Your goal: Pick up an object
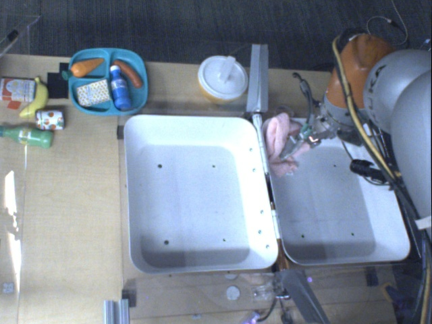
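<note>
soft pink cloth bundle (278, 140) slumped in the right white bin's (351, 248) far-left corner, against the divider wall.

from my seat it reads as light, limp fabric (no stiffness, nothing fragile), so i'd pinch a raised fold near its middle, not the thin trailing edge. the two-finger gripper (302, 139) sits touching or just beside its right side; i cannot tell whether the pincer is apart or clamped, since cables and wrist blur it. the cloth's underside is hidden.

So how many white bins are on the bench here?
2. The left bin takes up the bench's middle; the right bin lies beside it, with a pink soft object at its far-left corner, where the gripper is.
</note>
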You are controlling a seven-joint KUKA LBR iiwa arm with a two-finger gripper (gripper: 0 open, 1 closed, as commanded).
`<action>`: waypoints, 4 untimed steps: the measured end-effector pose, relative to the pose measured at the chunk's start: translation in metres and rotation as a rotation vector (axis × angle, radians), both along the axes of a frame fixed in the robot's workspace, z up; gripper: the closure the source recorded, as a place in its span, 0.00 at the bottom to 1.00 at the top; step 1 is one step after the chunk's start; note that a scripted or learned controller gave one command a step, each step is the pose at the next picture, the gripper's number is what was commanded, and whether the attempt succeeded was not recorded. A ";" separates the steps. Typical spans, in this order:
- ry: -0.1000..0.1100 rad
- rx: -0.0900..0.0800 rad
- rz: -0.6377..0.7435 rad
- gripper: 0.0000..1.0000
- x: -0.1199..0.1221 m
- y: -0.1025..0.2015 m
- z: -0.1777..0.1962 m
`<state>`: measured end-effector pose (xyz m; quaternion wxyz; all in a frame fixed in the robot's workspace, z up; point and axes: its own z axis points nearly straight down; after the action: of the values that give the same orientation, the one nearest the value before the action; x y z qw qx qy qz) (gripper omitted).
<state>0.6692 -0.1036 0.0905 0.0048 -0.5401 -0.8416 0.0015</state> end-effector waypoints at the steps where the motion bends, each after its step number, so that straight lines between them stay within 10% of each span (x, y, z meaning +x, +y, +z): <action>1: -0.028 -0.005 0.029 0.00 -0.027 0.010 0.001; 2: 0.004 0.000 0.092 0.00 -0.001 0.007 0.000; 3: -0.014 -0.007 0.095 1.00 0.003 0.006 0.010; 4: 0.002 0.003 0.100 0.00 0.000 0.011 0.008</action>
<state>0.6694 -0.0923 0.0987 0.0065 -0.4974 -0.8675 0.0011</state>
